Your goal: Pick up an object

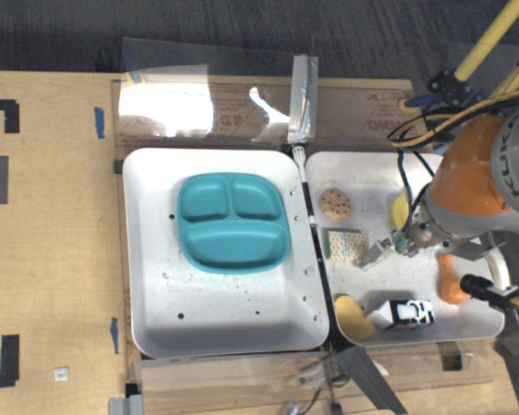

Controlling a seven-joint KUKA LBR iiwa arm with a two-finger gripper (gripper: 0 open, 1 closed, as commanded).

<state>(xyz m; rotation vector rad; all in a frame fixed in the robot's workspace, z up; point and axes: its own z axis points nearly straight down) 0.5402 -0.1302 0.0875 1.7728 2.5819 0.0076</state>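
My gripper [393, 245] hangs low over the middle of the right bin [372, 167], below the arm's orange band [467, 180]. Its tip is just right of a green-patterned square pouch [347, 246]. A yellow object [401, 208] lies partly hidden right behind the gripper. A round speckled cookie [335, 202] sits further back and to the left. An orange carrot-like piece [451, 282] lies to the gripper's right. A black-and-white toy [411, 312] lies near the front wall, and a yellow rounded piece [353, 316] sits in the front left corner.
The left bin [147, 232] holds a teal divided plate [233, 221]. A clear plastic sheet and a metal post [303, 98] stand behind the bins. Yellow and black cables [450, 111] run along the back right, near the arm.
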